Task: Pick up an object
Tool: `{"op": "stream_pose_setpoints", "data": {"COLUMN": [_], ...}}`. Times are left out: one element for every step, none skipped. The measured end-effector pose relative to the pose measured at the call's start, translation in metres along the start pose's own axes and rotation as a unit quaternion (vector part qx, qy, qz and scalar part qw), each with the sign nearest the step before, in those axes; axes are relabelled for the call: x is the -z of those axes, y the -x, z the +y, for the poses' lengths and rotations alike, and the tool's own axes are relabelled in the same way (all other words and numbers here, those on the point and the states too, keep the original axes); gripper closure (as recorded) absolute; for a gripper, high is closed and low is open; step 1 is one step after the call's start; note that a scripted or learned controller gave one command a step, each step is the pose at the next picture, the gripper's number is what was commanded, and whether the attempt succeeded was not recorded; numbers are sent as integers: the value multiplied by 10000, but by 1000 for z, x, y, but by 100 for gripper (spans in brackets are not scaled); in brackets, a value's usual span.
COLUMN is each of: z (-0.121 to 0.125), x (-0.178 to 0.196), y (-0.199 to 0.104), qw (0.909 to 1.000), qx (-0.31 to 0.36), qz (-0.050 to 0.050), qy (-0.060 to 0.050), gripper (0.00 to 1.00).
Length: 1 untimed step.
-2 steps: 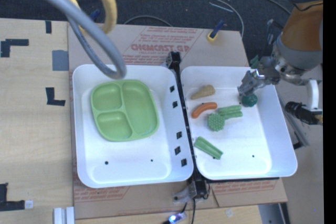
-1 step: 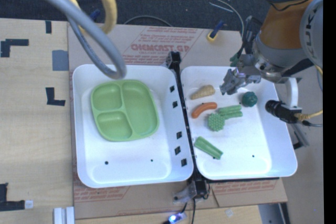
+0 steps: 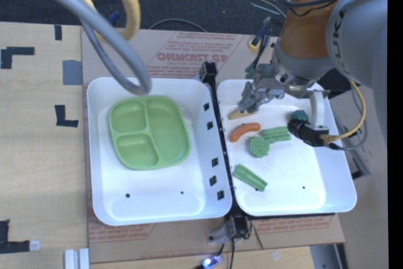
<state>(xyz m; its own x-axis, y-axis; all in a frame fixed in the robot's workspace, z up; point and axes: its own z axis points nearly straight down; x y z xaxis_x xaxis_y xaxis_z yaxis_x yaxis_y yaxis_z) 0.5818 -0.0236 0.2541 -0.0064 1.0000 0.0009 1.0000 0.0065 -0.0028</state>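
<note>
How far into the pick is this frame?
Done: the gripper is down in the right bin, at its back-left area beside a tan piece.
In hand: nothing visibly lifted.
Left: the grasp and lift. The orange sausage-shaped toy, green brush-like toy and green wedge all lie on the bin floor.

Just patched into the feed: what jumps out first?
The light green divided plastic plate lies in the left white bin. Over the right white bin, the grey arm's gripper hangs near the back left corner, above a tan stick-shaped piece, with an orange sausage-shaped toy just in front.
</note>
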Motion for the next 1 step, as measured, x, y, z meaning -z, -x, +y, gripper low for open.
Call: {"op": "stream_pose_setpoints", "data": {"z": [2], "x": [-17], "y": [-52], "qw": [10000], "qx": [-2], "qz": [-3], "qy": [-7], "gripper": [100]}}
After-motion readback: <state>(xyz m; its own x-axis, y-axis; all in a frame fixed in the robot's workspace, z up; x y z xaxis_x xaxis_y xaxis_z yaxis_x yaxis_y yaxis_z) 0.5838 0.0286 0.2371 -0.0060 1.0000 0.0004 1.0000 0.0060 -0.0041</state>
